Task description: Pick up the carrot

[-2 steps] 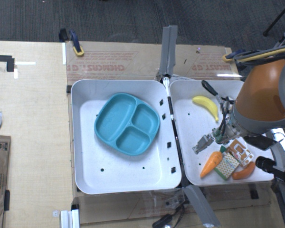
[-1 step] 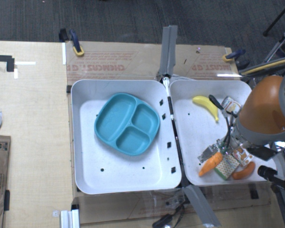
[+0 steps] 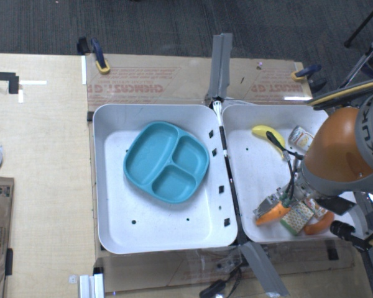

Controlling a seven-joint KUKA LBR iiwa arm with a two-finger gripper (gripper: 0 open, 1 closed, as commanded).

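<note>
1. Two bins sit side by side on the desk (image 3: pixel 37 228); the left bin (image 3: pixel 112 228) holds a divided plate (image 3: pixel 166 161) near its centre
2. In the right bin (image 3: pixel 248 185), a banana (image 3: pixel 265 133) lies toward the far wall, with a small can (image 3: pixel 300 139) just to its right
3. The carrot (image 3: pixel 272 215) lies near the front wall, the end effector (image 3: pixel 280 202) directly above it and a packet (image 3: pixel 296 218) just to its right
4. Clamps (image 3: pixel 99 56) grip the desk's far edge behind the bins

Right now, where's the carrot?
The carrot lies near the front of the right bin, just left of a green-patterned packet, under the gripper, well below the banana.
</note>
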